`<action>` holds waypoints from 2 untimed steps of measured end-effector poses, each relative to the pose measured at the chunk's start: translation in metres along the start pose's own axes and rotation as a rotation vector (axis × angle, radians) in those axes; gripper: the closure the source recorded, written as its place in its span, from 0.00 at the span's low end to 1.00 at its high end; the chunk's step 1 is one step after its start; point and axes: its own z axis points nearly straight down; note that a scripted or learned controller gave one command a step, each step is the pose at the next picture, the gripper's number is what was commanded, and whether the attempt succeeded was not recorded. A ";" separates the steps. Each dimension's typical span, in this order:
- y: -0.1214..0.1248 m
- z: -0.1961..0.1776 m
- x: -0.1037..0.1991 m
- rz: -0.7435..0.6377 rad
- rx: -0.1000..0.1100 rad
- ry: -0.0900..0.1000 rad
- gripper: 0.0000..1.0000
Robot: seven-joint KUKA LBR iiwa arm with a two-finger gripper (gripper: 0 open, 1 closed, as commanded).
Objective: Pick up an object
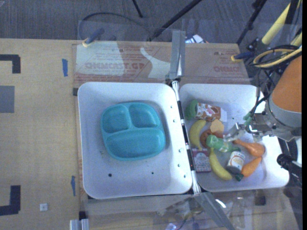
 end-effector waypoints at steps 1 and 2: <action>0.014 0.104 0.015 -0.051 -0.008 -0.003 0.00; 0.013 0.096 0.013 -0.047 -0.006 -0.003 1.00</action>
